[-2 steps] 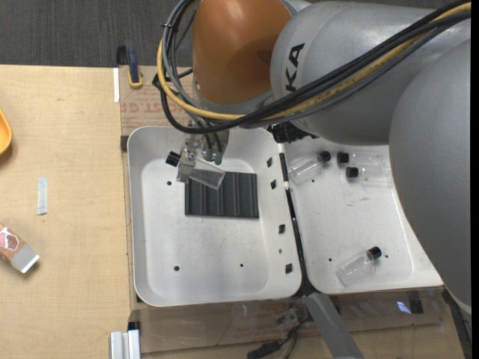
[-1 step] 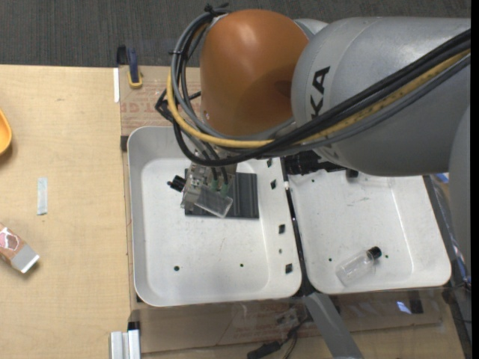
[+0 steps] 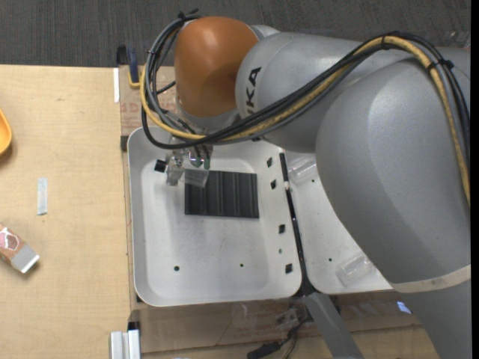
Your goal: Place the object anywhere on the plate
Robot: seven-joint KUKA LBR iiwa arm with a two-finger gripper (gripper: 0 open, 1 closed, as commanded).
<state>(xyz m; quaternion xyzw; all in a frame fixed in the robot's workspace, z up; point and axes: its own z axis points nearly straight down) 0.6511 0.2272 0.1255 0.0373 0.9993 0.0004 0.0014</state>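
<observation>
Two shallow white bins sit side by side at the table's [image 3: 67,126] right side. The left bin [image 3: 150,275] is open to view; the right bin [image 3: 329,264] is mostly covered by the one grey arm [image 3: 374,148], which reaches across it.

One black ribbed slab [image 3: 224,197] lies flat on the left bin's floor, in the far half and nearer the bin's right wall than its left. It is the only loose thing I can see in either bin.

One gripper [image 3: 187,172] hangs below the orange band [image 3: 213,66], right at the slab's far left corner. At this slant I cannot tell whether the gripper is apart or together, or whether it touches the slab.

Three small things lie on the bare wood left of the bins, well apart from each other. One orange piece [image 3: 3,134] is cut off by the table's left edge, one pale strip [image 3: 42,197] lies further in, and one brown-and-white packet [image 3: 16,251] sits near the left edge.
</observation>
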